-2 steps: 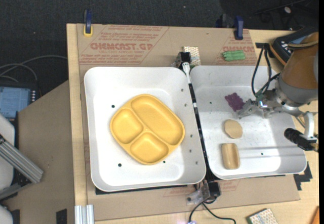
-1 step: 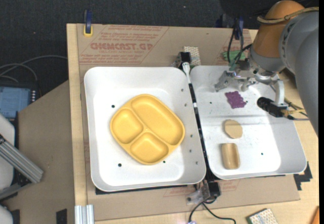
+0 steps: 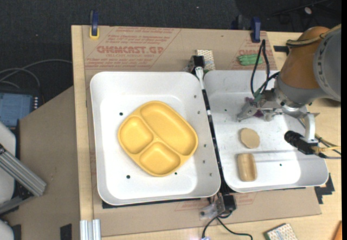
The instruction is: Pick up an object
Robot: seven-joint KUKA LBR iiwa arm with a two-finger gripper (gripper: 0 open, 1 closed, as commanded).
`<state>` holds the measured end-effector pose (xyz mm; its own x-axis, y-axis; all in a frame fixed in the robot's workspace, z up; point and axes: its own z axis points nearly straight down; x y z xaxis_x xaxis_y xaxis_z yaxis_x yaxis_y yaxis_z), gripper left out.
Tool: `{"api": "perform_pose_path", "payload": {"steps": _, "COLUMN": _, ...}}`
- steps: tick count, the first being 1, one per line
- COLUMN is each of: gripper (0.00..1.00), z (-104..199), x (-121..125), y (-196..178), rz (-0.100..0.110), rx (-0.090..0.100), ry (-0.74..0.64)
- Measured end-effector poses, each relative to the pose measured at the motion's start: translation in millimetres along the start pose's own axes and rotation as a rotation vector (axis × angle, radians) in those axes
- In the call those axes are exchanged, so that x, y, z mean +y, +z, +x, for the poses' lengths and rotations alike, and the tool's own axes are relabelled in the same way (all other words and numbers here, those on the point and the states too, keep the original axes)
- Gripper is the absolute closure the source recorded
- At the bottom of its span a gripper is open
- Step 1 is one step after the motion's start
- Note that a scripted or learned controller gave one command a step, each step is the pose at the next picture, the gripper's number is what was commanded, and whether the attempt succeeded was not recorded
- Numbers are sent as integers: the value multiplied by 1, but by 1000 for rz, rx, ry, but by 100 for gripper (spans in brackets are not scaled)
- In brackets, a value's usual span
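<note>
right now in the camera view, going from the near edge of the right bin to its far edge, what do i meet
In the right bin, from the bottom of the picture upward: tan oblong block → round tan disc → gripper.

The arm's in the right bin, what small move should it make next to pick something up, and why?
Probably slide the gripper toward the near edge of the right bin, until it is over the round tan disc. The disc lies flat, nearest the gripper, and clear of the tan block.
</note>
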<state>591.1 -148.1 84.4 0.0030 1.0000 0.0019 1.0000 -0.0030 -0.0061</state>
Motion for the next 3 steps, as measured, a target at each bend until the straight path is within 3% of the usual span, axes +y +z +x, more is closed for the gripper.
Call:
{"api": "perform_pose_path", "payload": {"steps": 1, "gripper": 0, "z": -24, "x": 49, "y": -1, "rz": -12, "rx": -5, "ry": -4}}
{"api": "perform_pose_path", "payload": {"steps": 2, "gripper": 0, "z": 1, "x": 17, "y": 0, "rz": -2, "rx": 0, "ry": -3}}
{"api": "perform_pose_path", "payload": {"steps": 3, "gripper": 0, "z": 4, "x": 56, "y": -1, "rz": -11, "rx": -4, "ry": -5}}
